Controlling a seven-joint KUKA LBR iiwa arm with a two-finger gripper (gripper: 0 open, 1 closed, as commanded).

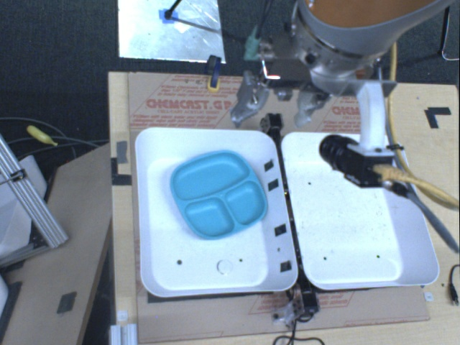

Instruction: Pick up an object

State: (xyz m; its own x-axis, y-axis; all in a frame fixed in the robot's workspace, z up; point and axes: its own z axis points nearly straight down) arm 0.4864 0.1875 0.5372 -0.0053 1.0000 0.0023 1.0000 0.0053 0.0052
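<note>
Two fingers on gripper point(274, 103) spread apart, nothing between them, hanging above far rim where bins meet. Guess: parked high for clear camera view. Blue divided plate point(218, 193) flat in left bin point(154, 261), only thing to grab. Right bin point(402, 259) alongside.

Blue three-compartment plate point(217, 193), lying flat and right way up, slightly rotated, in the left white bin point(154, 264).
</note>
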